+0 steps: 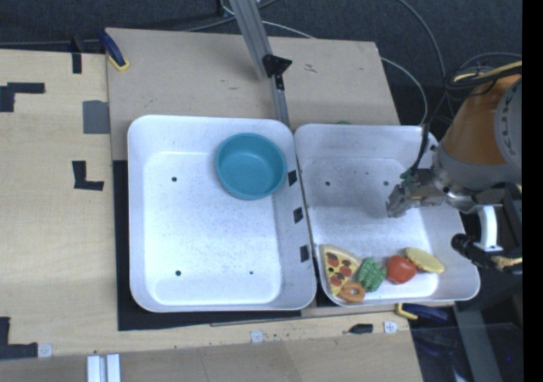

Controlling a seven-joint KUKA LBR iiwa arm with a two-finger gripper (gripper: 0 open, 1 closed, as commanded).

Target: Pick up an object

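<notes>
Along the front wall of the right bin lie a pizza slice, a green vegetable piece, a red tomato and a yellow piece. My gripper hangs low over the right side of this bin, a little behind the tomato and yellow piece. Its fingertips look close together with nothing seen between them. A blue bowl stands upright in the back right corner of the left bin.
A metal pole slants down from the back to the seam between the bins. Cables loop over the bench behind the right bin. The arm's orange band sits at the right edge.
</notes>
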